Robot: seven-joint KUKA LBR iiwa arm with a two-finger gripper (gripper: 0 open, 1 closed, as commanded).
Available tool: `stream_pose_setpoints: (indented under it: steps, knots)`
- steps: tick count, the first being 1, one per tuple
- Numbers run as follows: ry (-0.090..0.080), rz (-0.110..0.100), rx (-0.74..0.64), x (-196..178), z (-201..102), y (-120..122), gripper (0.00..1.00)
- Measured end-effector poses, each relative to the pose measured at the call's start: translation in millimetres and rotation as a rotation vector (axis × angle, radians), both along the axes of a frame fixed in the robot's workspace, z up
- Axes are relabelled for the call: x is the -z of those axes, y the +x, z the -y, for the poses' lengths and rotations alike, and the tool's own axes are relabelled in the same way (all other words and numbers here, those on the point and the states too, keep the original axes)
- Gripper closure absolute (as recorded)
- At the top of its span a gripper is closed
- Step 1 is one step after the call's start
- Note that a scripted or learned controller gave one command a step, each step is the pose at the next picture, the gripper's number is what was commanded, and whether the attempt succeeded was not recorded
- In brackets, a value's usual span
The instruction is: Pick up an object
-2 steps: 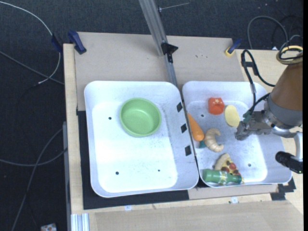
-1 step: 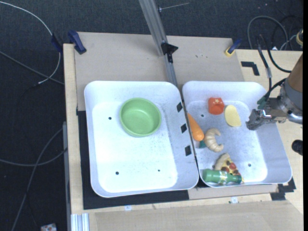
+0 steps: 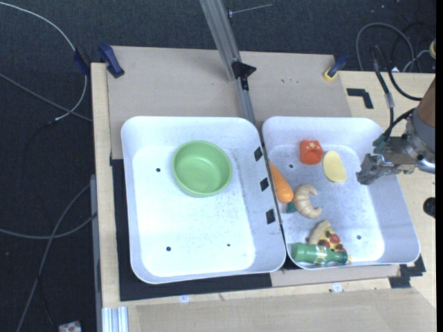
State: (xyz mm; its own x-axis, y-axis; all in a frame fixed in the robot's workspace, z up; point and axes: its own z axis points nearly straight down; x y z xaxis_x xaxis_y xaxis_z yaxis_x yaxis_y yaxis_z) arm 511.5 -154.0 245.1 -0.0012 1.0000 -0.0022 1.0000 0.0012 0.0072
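A green bowl [image 3: 201, 167] sits in the left bin [image 3: 145, 254]. In the right bin [image 3: 398, 237] lie a carrot [image 3: 280, 182], croissant [image 3: 308, 200], red block [image 3: 311, 151] and lemon [image 3: 335, 166]. Beside the lemon hovers the hand [image 3: 365, 172]; whether it is released or clenched, I cannot tell.

Arm [image 3: 428, 126] cut off at right edge

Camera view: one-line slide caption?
Claw hovers at right bin edge near yellow toy; green bowl in left bin.
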Motion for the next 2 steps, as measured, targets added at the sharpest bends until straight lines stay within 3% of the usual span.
stream_pose_setpoints:
  steps: [2]
  knots:
    - [0.004, -0.002, -0.006, 3.6, -97.1, 35.2, 1.0]
